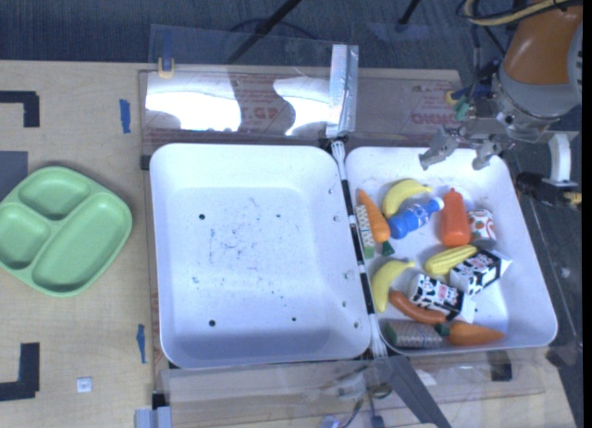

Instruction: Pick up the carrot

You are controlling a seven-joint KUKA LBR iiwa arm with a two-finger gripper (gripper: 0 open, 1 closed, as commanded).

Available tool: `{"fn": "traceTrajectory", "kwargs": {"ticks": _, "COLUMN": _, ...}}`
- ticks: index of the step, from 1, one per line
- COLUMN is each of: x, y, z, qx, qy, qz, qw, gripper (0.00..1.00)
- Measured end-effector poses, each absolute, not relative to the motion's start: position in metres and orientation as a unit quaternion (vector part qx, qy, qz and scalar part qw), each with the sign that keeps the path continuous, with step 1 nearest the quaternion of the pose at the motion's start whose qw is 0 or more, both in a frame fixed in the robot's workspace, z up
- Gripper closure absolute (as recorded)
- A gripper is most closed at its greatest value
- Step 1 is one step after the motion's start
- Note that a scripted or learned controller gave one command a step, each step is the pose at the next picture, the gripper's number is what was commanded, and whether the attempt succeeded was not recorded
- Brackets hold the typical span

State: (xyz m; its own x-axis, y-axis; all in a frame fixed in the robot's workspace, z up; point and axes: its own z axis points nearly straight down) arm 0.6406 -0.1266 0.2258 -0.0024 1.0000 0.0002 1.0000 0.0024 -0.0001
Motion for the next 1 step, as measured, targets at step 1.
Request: {"fn": "traceTrajectory", "kwargs": {"ticks": 1, "x": 0.6021, "y": -0.1119, "z": 0.1456, "qx": -0.671, "qy": -0.742, "qz": -0.0001, "qw": 0.000, "gripper": 0.00}}
